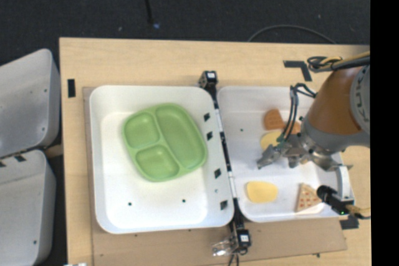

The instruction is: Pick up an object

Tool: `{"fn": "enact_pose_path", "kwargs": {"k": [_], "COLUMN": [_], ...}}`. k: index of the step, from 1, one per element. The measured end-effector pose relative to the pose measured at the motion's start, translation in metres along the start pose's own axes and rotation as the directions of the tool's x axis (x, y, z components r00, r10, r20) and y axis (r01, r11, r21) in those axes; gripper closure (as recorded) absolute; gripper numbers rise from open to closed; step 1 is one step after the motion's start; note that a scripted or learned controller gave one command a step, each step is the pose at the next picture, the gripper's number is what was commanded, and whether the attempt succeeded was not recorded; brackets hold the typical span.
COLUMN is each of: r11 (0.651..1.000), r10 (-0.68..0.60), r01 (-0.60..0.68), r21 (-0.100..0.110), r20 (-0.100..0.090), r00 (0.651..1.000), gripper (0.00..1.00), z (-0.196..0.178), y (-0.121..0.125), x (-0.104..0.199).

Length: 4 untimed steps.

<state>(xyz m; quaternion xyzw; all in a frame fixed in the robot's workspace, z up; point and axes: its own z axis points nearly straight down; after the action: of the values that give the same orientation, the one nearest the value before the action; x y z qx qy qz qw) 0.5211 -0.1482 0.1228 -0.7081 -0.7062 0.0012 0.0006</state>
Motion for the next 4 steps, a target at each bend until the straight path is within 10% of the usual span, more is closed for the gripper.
{"fn": "enact_pose_path", "kwargs": {"k": [1, 3, 4], "r11": [1.000, 1.000, 1.000], "r10": [0.006, -0.006, -0.010], "r01": [-0.006, 0.006, 0.010], "r21": [-0.006, -0.006, -0.007], "r20": [0.000, 0.000, -0.001], "r00": [1.000, 1.000, 1.000], "gripper": [1.00, 1.00, 1.00], "z": [-0.013, -0.083, -0.099], "y": [0.001, 0.002, 0.011], "x": [-0.001, 0.003, 0.052]}}
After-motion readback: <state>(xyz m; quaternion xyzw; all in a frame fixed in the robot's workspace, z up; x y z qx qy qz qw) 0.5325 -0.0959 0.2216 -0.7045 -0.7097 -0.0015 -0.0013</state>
